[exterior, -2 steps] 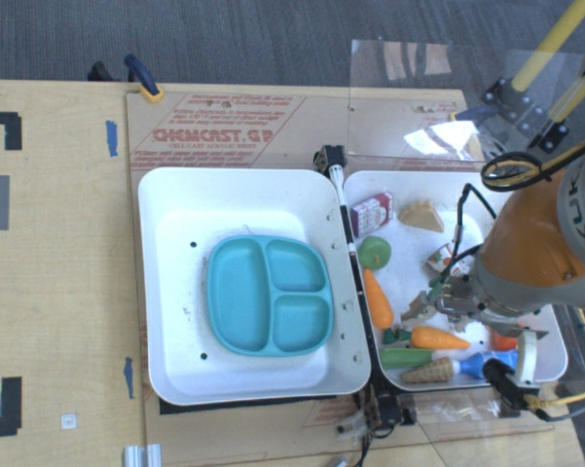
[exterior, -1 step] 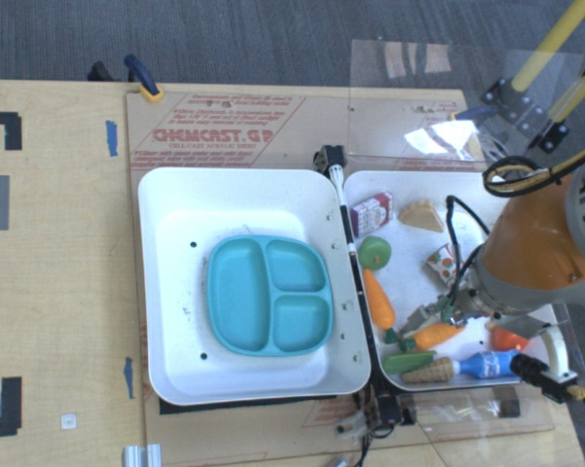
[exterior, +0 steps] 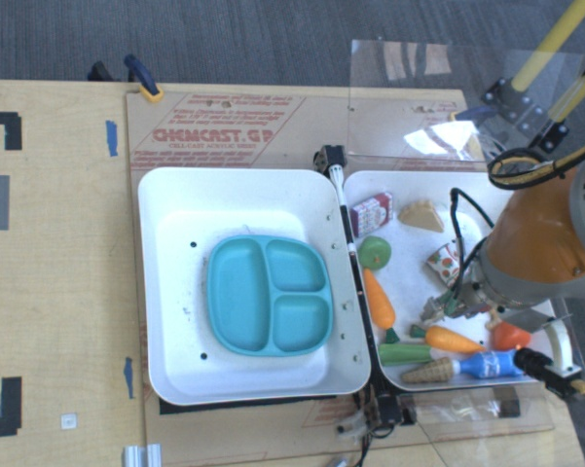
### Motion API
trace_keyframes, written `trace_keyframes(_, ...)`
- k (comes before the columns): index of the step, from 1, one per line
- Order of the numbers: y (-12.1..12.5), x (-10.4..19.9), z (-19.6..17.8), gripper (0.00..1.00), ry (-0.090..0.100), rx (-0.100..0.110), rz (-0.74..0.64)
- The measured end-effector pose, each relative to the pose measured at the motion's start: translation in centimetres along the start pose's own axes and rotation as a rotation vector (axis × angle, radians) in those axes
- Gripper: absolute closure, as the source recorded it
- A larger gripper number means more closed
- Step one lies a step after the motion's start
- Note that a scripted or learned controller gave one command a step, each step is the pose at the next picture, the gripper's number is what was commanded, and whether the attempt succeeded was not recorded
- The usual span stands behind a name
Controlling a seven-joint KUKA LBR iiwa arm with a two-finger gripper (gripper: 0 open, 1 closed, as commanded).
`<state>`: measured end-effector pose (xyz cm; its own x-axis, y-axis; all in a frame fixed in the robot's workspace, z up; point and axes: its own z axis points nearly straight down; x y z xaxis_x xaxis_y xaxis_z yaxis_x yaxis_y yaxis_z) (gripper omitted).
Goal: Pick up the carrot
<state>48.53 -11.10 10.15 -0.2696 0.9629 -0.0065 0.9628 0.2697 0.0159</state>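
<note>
Two shallow white bins sit side by side; the left white bin [exterior: 165, 261] carries a turquoise three-compartment plastic tray [exterior: 269, 295] near its middle. The right white bin [exterior: 409, 261] holds the toys. Two orange carrot-shaped toys are in it: a longer orange plastic carrot [exterior: 378, 298] lying along the bin's left wall, just below a round green toy ball [exterior: 375, 252], and a shorter orange carrot [exterior: 452, 340] near the bin's front edge, touching or nearly touching a green bar-shaped toy [exterior: 405, 354]. A blue plastic bottle [exterior: 491, 364] and a ridged tan cone [exterior: 430, 372] lie along the front edge. The metal two-finger gripper [exterior: 444, 307] hovers just above the shorter carrot's thick end; whether it is spread or pressed together cannot be read here. Nothing visibly sits in it. Judgement: the approach is under way. A good grasp would centre over the carrot's mid-body, span its short axis, and descend squarely, keeping off the green bar and bottle. The carrot by the wall looks harder, crowded by the bin side.
</note>
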Motion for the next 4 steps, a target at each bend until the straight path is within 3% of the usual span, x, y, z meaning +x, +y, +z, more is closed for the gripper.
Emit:
trace_keyframes(1,0.0,0.0,0.1,0.0,0.001,0.002,0.0)
trace_keyframes(2,-0.4,-0.3,1.2,0.0,0.005,0.007,-0.309)
trace_keyframes(3,0.1,-0.4,-0.1,1.0,-0.003,-0.005,-0.308)
trace_keyframes(4,-0.2,1.1,-3.3,1.0,0.004,0.013,0.064)
